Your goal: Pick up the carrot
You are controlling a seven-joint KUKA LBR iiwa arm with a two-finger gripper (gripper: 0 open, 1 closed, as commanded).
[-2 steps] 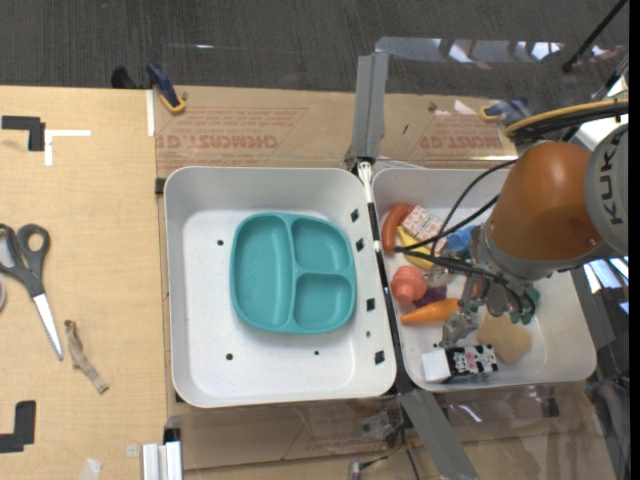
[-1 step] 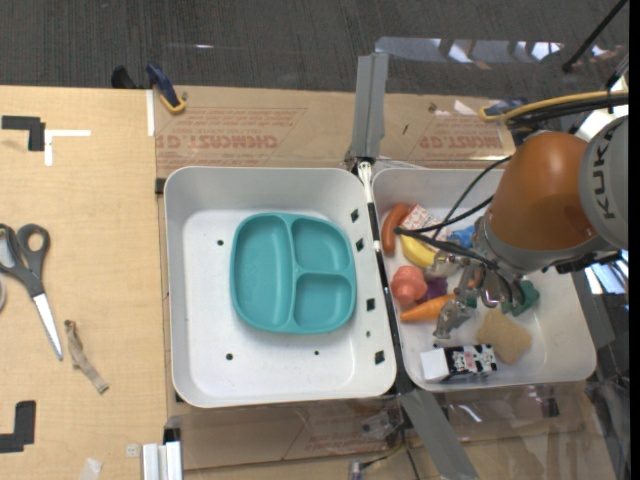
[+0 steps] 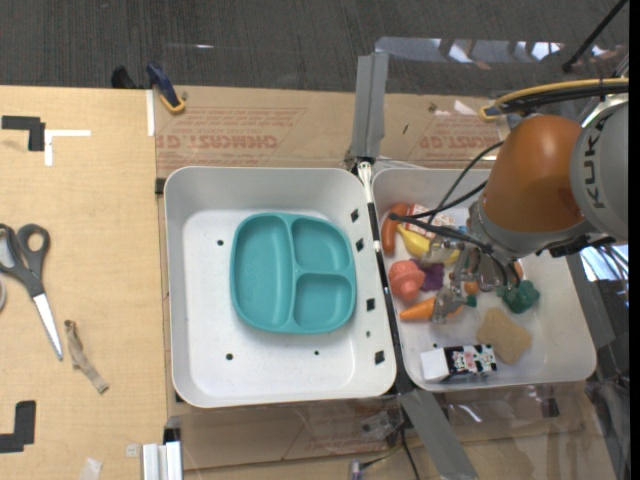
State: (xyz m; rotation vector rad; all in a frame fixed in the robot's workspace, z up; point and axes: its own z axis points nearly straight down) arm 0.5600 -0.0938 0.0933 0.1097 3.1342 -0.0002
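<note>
Near the left wall of the right bin (image 3: 560, 368), toward its front half, lay the carrot (image 3: 417, 310), a short orange piece with its long axis running roughly left to right, the right end tipped slightly toward the bin's back edge and tucked under the gripper (image 3: 458, 293). Just behind it sat a pink rounded toy (image 3: 405, 276), and behind that a yellow banana (image 3: 415, 238) beside an orange-red piece at the bin's back left corner. The arm (image 3: 535, 183) reached in over the bin's right edge, its orange band hanging above the bin's middle and the wrist pointing down and leftward, so that the gripper stood directly at the carrot's right end. Whether its fingers were spread or clenched, or gripped the carrot, could not be told. A green toy (image 3: 520, 295) lay just right of the gripper, a tan sponge (image 3: 505, 334) in front of it, and a small black-and-white box (image 3: 460, 362) near the front edge. The left bin (image 3: 190, 298) carried a teal divided plate (image 3: 294, 273).
</note>
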